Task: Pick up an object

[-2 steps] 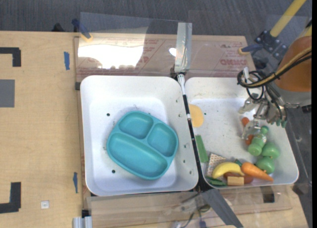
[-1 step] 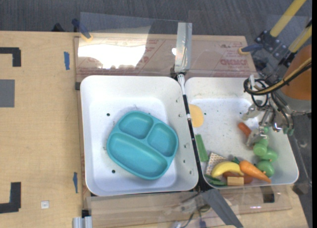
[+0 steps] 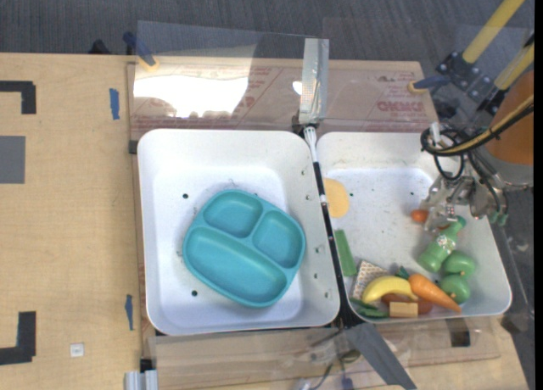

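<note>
I'm lowering jaws (image 3: 447,214) onto green pepper (image 3: 439,248) just below; grip state unreadable; crowding carrot (image 3: 433,291) risking a miss.

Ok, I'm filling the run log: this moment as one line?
gripper: low in right bin | over green toy | grasp: cannot tell | teal plate: left bin

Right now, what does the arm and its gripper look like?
The gripper is pale metallic grey with a small orange spot beside it. Looped black cables with a white connector hang above it. The arm shows an orange band; yellow rods with dark fittings run behind.
</note>
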You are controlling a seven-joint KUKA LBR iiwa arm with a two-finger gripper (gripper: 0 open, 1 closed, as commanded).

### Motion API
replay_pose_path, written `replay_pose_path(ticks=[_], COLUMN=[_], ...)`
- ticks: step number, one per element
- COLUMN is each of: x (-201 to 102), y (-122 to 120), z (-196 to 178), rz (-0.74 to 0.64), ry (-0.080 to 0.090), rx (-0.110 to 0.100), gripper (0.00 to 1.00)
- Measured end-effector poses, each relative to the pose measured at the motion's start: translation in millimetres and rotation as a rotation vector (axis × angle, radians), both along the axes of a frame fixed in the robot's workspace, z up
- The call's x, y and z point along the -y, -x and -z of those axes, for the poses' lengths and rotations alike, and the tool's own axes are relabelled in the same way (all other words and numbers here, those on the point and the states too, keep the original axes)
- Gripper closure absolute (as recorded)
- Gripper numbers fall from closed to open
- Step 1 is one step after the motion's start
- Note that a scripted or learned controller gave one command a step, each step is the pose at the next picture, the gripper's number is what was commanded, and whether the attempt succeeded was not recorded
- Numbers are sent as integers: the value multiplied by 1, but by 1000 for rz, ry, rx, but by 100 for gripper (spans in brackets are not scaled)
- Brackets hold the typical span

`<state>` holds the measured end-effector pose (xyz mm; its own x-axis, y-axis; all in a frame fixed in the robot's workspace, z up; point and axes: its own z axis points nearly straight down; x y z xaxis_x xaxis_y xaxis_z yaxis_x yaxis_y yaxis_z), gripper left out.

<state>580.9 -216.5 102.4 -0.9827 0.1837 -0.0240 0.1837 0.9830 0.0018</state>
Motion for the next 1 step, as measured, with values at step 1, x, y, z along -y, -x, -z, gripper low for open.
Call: replay_pose_path(ticks=[1], x=[-12], y=[78], z=[13], rz=[195], ry=[-5], rx=[-11], gripper=[100])
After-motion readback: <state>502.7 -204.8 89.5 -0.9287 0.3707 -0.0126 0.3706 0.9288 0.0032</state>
